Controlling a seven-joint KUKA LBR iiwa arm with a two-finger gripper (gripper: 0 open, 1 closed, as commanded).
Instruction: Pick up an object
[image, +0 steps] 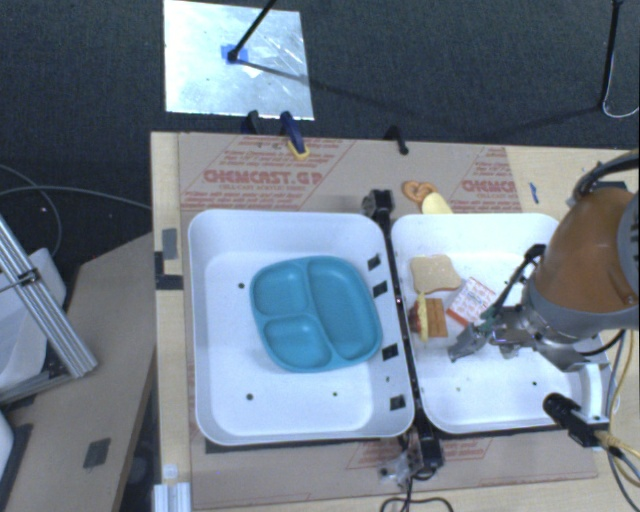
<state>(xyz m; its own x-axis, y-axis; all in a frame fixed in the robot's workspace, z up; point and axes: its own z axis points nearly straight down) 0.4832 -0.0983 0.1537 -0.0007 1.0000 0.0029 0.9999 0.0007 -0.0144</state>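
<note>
Camera view: the hand (470, 345), its state not readable, is seen over the right bin (500, 415) beside a small sandwich toy (432, 318), judged light and stiff, best pinched across its narrow sides.

blue divided plate (316, 311) in left bin (215, 260), arm (590, 265) over right bin (500, 405)
</note>
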